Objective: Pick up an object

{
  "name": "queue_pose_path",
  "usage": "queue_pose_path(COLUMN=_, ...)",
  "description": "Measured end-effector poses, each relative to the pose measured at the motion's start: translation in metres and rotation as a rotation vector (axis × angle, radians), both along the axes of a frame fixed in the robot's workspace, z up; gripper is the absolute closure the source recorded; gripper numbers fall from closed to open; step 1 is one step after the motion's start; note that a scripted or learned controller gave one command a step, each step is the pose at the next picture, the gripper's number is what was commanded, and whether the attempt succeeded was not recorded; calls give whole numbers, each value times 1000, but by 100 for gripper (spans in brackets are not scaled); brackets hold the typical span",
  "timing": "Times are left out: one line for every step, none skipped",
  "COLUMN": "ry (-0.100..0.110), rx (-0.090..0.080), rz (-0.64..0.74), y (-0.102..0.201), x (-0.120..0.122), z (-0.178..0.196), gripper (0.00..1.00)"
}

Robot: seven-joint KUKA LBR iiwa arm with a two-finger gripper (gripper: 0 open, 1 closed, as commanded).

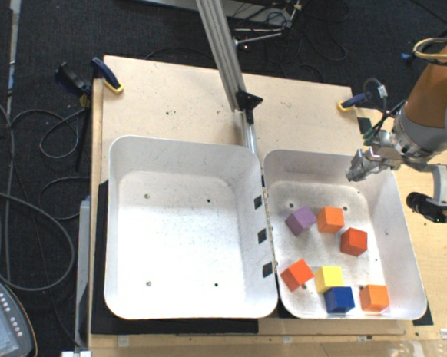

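No brand, label or writing can be read anywhere on the blocks, the bins or the arm. The hand [358, 171] hangs over the far rim of the right bin [406, 250], near that bin's back right corner, and at this angle I cannot tell whether it is released or clenched; nothing shows in its grip. All the blocks lie in the right bin: a purple block [301, 219] and an orange block [330, 219] sit just beside each other near the middle, with a red block [354, 241] a little nearer the right wall. Toward the front edge, a red-orange block [298, 274] touches a yellow block [327, 277], a blue block [339, 299] sits against the yellow one, and another orange block [374, 297] rests close to the front right rim. Open floor remains at the back of the right bin, under the hand. The left bin [117, 204] offers a broad bare floor. Two clamps [108, 76] grip the counter [176, 101] at its far corners.
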State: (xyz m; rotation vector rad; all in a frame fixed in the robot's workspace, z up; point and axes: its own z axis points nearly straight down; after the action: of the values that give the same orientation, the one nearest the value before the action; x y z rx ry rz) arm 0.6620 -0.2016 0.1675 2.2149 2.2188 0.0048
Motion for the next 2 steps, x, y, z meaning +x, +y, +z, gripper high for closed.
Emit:
queue_pose_path(ry=-2, rx=-1, rz=1, y=0, x=2, z=52, gripper=100)
queue_pose_path(ry=7, rx=4, rz=5, y=51, x=-2, z=45, gripper=100)
